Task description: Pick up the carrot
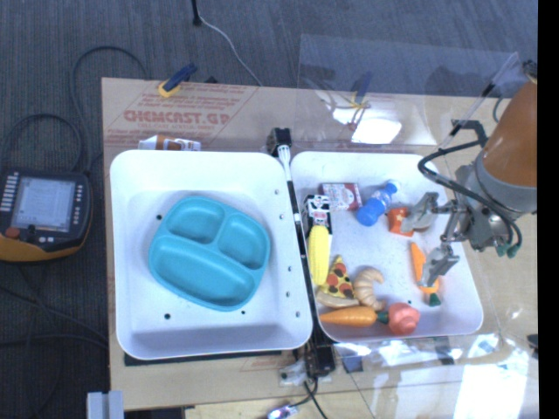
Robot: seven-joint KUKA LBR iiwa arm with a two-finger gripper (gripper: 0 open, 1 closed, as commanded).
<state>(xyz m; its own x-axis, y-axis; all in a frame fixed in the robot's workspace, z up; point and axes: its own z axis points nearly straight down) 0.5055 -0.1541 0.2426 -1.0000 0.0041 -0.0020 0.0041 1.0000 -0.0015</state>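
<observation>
The carrot [349,316] lies flat along the near wall of the right bin [467,308], its tip touching a red fruit [403,319] and a croissant [368,283] just behind. It is judged a light, stiff, smooth plastic toy, best taken across its thick middle. The pincer [434,234] hangs open at the bin's right side, holding nothing (small orange pieces lie beneath). The bench is crowded; clearance is tight.

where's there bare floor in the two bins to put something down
Left white bin: open strips all around the blue divided plate. Right white bin: one bare patch mid-floor, between the blue bottle, the croissant and the gripper. Its left and front edges are crowded.
</observation>
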